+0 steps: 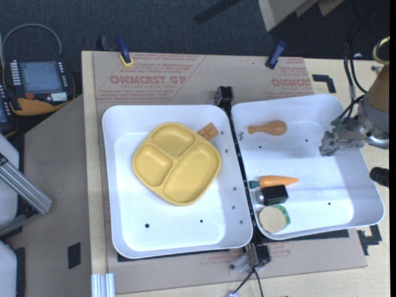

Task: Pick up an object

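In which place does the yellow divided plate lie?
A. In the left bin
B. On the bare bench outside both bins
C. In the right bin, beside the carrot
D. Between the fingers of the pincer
A: the yellow divided plate rests on the floor of the left bin.

The hand (pixel 329 145) hangs over the right bin's (pixel 365 197) far right side, well apart from the carrot (pixel 278 181), black block (pixel 274 195) and drumstick (pixel 267 128) (toys, apparently); a yellow plate (pixel 177 163) fills the left bin (pixel 117 184).
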You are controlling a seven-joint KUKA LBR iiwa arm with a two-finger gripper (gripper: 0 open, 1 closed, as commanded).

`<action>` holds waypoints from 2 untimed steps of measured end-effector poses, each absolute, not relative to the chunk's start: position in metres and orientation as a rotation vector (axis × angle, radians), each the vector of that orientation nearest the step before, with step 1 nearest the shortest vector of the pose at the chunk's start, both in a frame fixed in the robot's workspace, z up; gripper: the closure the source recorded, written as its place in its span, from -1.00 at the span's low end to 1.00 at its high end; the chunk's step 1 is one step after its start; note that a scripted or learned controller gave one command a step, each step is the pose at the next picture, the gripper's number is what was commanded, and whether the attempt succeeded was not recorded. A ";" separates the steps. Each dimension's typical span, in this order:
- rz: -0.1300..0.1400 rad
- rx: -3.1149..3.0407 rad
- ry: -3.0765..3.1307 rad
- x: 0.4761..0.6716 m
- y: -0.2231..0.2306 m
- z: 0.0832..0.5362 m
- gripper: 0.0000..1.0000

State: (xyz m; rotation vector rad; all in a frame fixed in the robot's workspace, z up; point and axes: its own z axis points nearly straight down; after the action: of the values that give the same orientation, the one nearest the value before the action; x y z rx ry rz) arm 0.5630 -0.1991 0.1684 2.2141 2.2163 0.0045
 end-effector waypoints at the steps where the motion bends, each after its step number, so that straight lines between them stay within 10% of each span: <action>1: 0.000 2.218 2.221 0.564 -0.199 0.219 1.00; 2: 0.005 2.214 2.218 0.567 -0.193 0.265 1.00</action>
State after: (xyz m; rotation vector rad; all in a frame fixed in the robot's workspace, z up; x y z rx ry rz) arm 0.5670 -0.1928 0.2648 2.2136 2.2180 0.0048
